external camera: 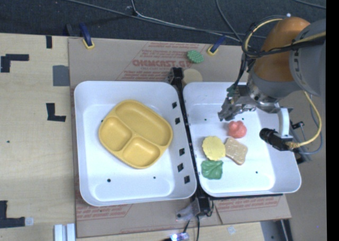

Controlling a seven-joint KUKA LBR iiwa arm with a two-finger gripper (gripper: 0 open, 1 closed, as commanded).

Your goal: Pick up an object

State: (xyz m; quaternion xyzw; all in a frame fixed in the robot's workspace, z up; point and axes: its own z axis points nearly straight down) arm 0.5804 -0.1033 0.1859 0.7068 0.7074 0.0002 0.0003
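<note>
In the right bin lie a red toy piece, a yellow round piece, a tan bread-like piece and a green leafy piece. My gripper hangs over the bin's upper middle, just above and left of the red piece. Nothing shows between its fingers.
The left bin holds a yellow three-part tray. A green knobbly item rests on the cardboard behind the bins. Cables loop above the arm, and a black connector sticks out at the arm's lower right.
</note>
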